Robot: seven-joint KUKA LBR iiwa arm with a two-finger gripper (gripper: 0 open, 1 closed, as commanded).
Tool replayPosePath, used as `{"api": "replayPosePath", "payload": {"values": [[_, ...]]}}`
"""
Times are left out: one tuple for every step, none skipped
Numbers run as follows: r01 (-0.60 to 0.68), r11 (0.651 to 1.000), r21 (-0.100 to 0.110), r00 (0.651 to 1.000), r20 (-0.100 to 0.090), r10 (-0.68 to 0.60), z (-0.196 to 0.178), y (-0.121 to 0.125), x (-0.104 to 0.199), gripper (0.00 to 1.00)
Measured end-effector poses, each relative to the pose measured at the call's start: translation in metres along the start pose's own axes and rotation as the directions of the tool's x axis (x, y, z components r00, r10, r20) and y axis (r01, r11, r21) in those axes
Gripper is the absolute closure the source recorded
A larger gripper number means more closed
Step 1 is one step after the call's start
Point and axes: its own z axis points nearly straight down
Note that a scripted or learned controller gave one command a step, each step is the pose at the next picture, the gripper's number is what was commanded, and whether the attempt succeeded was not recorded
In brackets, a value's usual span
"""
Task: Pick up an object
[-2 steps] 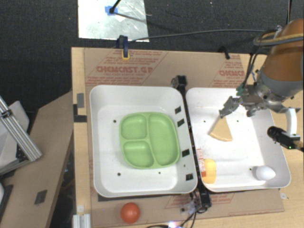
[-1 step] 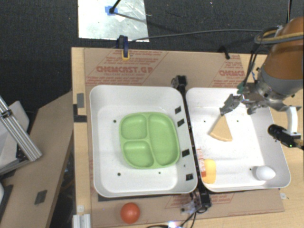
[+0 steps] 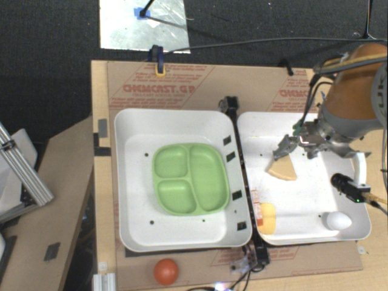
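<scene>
Just a tan, wedge-shaped slice (image 3: 283, 171)

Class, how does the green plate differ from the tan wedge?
The green plate is large, rounded, with three compartments; the tan wedge is small, pointed and plain. The plate sits in the left bin; the wedge in the right bin, by the claw. Both lie flat.

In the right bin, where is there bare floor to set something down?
Bare floor lies between the tan wedge, the yellow item and the white rounded object. The far-left corner is bare too. It is crowded around the gripper by the wedge.
</scene>
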Motion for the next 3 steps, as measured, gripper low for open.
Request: {"api": "replayPosePath", "payload": {"values": [[0.0, 1.0, 0.001, 1.0, 0.0, 0.0, 0.063, 0.001, 0.0, 0.0], [-0.001, 1.0, -0.009, 1.0, 0.005, 0.001, 0.111, 0.004, -0.001, 0.0], [-0.001, 1.0, -0.022, 1.0, 0.008, 0.001, 0.095, 0.008, -0.003, 1.0]]}}
